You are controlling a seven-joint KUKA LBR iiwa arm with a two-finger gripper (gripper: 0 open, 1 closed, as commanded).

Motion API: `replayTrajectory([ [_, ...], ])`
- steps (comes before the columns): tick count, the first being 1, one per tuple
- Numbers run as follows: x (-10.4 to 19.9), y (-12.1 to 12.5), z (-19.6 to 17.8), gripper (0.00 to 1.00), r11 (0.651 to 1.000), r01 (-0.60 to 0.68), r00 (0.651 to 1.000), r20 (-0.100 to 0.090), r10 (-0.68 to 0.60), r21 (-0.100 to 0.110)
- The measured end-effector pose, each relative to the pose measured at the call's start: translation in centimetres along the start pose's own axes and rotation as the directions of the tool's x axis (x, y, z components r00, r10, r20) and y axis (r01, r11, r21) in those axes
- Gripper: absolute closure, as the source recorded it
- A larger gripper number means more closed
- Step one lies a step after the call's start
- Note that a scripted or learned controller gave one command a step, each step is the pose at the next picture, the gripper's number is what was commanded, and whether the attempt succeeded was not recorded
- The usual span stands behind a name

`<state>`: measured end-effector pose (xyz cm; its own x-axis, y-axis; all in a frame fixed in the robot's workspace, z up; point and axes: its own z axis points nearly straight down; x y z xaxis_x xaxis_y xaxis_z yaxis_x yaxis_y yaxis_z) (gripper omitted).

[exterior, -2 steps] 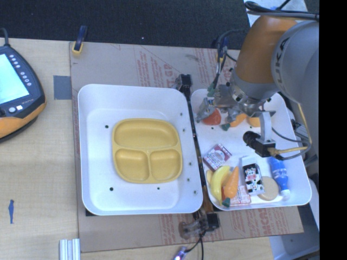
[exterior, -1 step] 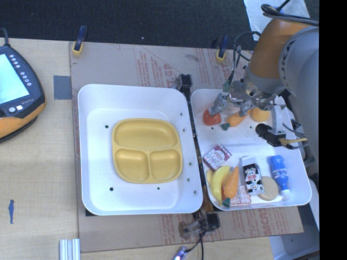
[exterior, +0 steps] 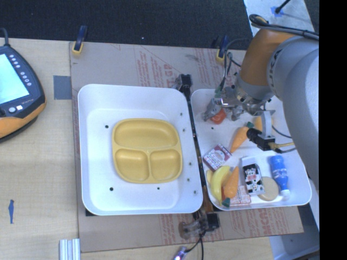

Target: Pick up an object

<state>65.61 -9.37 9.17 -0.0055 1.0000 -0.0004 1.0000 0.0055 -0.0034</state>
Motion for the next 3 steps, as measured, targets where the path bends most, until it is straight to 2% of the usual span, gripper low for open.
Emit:
replayTrajectory([
  [3,-2.4,0.0,0.0,0.0,1.0,-0.003,1.0,0.0,0.003,-0.003],
])
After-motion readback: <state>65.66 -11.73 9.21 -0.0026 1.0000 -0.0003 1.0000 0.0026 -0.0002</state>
